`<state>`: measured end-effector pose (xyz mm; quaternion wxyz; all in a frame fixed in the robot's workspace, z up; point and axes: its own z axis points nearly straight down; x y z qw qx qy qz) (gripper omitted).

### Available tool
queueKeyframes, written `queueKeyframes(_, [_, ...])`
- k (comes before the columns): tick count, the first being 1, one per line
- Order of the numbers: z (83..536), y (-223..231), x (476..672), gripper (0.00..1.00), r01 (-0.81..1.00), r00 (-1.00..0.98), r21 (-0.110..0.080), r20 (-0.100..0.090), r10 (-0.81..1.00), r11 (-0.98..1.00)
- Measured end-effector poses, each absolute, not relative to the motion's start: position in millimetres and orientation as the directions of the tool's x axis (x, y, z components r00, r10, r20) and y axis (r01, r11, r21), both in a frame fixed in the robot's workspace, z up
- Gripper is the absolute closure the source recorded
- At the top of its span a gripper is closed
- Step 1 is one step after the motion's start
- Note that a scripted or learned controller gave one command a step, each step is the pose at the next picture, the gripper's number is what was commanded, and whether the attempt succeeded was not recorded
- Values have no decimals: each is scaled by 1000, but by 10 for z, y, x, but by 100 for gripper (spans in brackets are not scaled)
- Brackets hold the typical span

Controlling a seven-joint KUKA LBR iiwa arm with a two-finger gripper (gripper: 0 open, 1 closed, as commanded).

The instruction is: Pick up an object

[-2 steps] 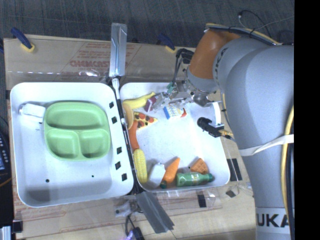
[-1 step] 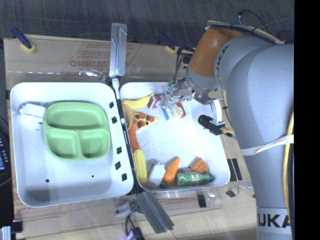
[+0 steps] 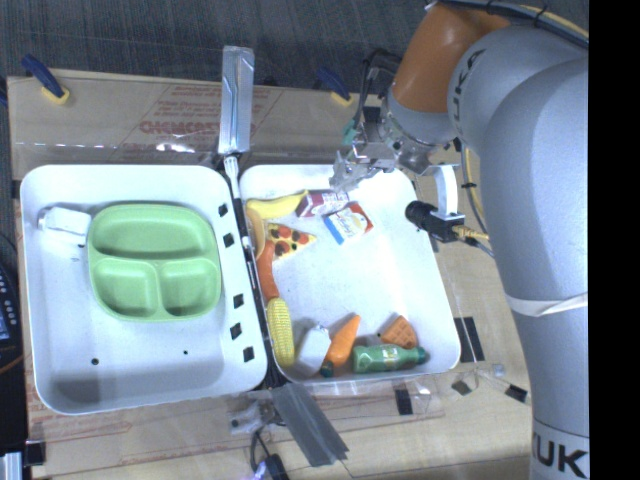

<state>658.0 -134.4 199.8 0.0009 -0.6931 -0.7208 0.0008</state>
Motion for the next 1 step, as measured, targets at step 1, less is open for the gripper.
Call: queueKeyframes(1, [1982,-1345,6573,0,999,-39,-5,1,999,39])
